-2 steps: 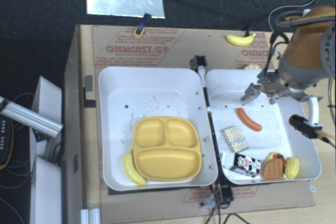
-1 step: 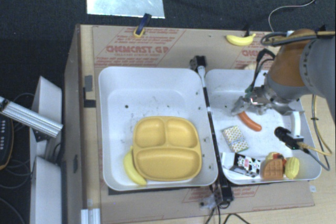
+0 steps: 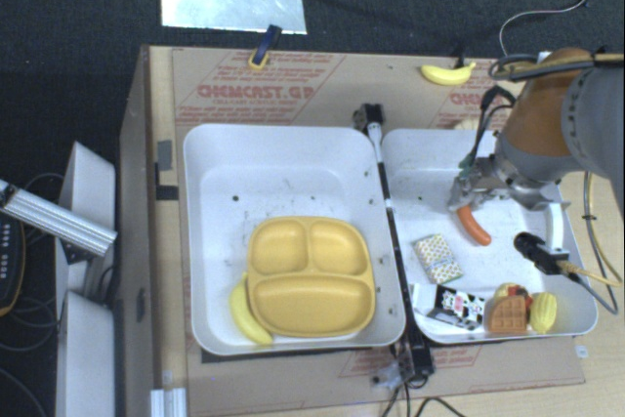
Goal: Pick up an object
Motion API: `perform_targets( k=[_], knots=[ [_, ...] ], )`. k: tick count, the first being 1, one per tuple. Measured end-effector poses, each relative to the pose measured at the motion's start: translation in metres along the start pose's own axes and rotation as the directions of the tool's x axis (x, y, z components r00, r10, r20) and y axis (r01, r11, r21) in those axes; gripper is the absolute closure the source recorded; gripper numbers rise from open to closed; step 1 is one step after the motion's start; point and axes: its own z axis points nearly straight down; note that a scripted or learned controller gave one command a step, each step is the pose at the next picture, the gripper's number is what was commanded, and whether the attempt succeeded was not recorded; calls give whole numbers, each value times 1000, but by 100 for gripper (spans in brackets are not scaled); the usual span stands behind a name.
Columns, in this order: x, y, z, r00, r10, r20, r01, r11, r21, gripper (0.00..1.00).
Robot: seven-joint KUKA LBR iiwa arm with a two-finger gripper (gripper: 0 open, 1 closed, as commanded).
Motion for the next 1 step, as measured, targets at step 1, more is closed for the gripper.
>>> perform_targets(
  k=[1],
  knots=[
    [69, -31, -90, 1000, -1, -1, 1, 1000, 1, 100]
  ],
)
